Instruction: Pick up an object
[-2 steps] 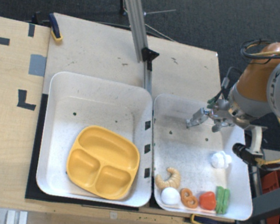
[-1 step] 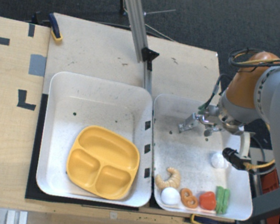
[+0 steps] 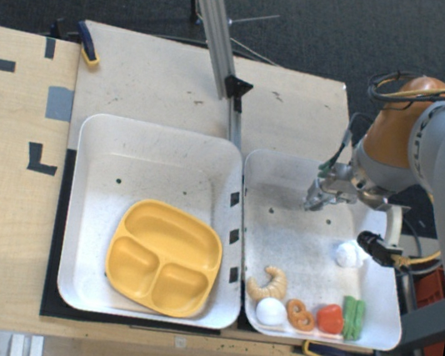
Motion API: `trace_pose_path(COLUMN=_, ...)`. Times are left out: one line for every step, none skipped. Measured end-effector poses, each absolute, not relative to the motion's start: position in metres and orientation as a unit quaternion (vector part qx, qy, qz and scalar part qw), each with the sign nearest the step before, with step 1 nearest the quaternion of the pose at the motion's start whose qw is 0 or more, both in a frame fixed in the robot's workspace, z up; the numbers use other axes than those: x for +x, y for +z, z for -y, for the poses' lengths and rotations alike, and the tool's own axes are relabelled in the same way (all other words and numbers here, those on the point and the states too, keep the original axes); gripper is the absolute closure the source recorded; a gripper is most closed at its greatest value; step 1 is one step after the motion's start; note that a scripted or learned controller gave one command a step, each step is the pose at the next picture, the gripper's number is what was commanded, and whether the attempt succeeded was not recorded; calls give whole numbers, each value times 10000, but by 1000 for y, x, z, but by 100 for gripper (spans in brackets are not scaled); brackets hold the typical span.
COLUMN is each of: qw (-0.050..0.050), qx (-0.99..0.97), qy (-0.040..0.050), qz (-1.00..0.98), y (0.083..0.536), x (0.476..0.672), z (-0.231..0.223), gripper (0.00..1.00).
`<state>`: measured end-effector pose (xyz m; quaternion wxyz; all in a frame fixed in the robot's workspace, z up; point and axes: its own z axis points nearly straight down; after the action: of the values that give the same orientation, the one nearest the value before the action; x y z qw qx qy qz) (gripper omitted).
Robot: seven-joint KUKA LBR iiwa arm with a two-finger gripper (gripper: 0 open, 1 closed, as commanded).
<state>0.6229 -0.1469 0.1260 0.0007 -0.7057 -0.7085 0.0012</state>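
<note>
Wooden bench (image 3: 4,170) | dark carpet (image 3: 316,20) behind | two white bins (image 3: 161,141) | hand (image 3: 318,199): finger state unclear

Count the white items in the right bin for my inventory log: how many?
2: an egg at the near edge beside the croissant, and a white lump by the right wall, partly behind the arm's cable, which could hide more.
</note>
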Motion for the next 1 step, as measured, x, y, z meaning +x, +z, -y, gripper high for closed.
trace_pose_path(qw=-16, qx=-7066, qy=-6, qz=7076, y=175, x=628, z=155, gripper=100)
